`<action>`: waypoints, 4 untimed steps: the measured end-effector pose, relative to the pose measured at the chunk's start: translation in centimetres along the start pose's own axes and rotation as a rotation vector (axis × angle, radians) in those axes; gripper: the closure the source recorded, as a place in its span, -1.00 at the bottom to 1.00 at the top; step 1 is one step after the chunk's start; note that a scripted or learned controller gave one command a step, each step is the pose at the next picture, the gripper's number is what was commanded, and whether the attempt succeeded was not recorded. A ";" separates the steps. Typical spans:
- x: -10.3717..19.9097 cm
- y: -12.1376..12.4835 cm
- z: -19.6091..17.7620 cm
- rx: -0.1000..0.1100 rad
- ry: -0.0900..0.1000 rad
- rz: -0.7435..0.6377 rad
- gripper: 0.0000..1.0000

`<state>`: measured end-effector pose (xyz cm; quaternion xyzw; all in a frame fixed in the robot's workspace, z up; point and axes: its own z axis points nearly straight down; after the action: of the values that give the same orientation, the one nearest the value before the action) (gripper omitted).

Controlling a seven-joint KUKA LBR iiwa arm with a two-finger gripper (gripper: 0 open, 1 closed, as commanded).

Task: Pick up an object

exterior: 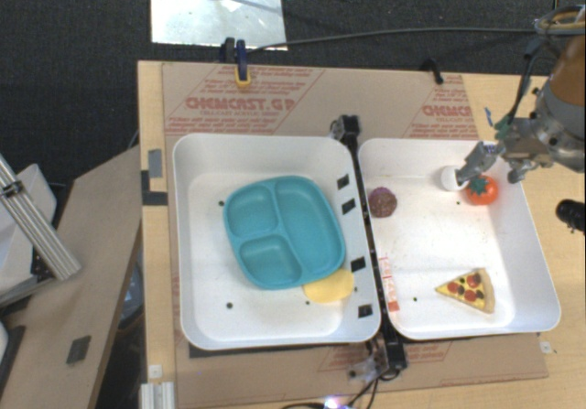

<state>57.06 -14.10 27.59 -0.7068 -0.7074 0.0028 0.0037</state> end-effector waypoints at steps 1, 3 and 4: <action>0.0 0.2 -0.6 -0.011 -0.002 -0.002 -1.00; -0.3 1.0 9.4 -0.009 -0.001 -0.001 -1.00; -0.1 2.0 15.0 -0.009 -0.001 -0.002 -1.00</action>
<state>58.96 -14.19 12.62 -0.7060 -0.7082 0.0001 0.0002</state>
